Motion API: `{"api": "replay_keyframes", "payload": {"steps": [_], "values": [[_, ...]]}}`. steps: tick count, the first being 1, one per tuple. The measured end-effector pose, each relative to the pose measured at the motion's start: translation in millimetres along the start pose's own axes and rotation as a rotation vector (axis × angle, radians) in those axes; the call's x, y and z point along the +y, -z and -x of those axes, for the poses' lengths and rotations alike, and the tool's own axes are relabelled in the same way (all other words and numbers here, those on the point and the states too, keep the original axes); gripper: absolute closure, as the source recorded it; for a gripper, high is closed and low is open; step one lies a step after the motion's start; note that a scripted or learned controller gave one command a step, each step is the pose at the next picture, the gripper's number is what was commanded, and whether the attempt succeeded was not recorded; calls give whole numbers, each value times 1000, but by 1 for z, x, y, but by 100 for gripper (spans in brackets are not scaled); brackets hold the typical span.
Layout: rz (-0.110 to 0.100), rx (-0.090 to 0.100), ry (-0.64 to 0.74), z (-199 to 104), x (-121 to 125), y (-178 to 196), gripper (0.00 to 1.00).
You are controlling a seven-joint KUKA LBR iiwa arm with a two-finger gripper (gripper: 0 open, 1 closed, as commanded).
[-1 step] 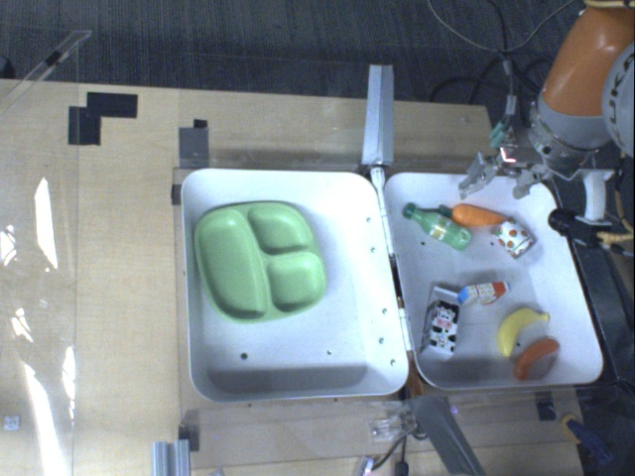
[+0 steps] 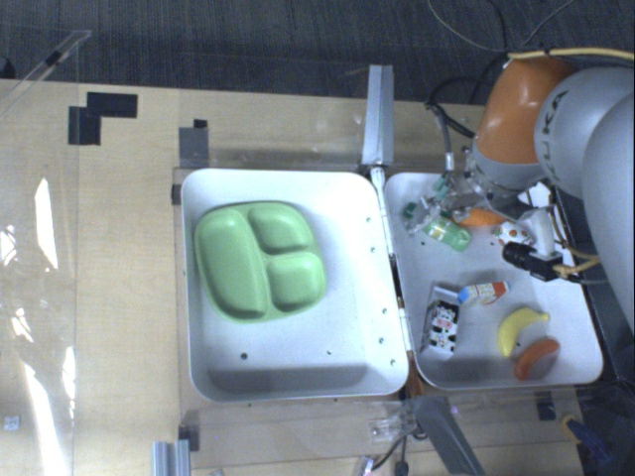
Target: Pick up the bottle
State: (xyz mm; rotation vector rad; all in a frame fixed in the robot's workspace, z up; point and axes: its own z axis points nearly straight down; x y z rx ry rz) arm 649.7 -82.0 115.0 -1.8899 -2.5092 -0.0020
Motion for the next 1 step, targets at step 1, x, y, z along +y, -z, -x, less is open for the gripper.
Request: {"api": "replay_keyframes", "payload": {"steps": [1], "values": [[5,0,0,1,2,10,100]]}}
